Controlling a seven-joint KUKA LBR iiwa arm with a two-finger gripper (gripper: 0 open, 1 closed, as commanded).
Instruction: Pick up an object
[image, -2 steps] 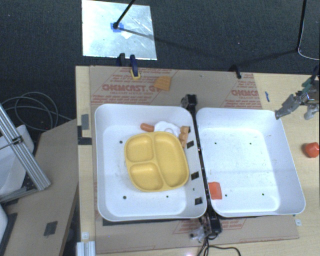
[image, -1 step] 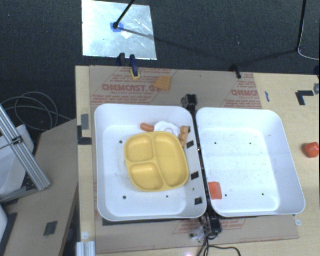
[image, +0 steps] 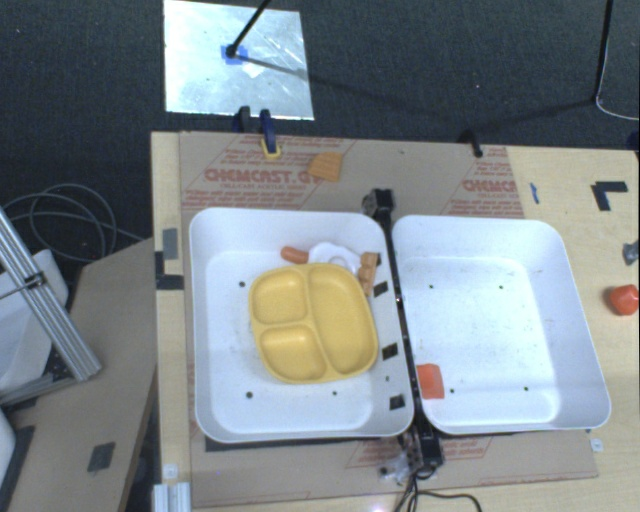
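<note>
A yellow plastic plate with three compartments (image: 312, 324) lies in the left white bin (image: 215, 400), and it covers part of what sits behind it. A white rounded object (image: 330, 255) pokes out past its far rim, mostly hidden, so its shape is hard to tell. Just beside that, a small orange sausage-shaped piece (image: 294, 255) rests on the bin floor, near the plate's far edge. A small tan block (image: 368, 268) stands by the bin's right wall, close to the plate's corner.

In the right white bin (image: 560, 400) an orange-red square block (image: 429, 380) sits alone against the near left corner, well apart from everything else.

Out on the bench, a small red object (image: 622, 298) lies right of the bins, too small to make out. A flat tan piece (image: 325, 165) rests on the cardboard sheet (image: 480, 185) behind the left bin.
</note>
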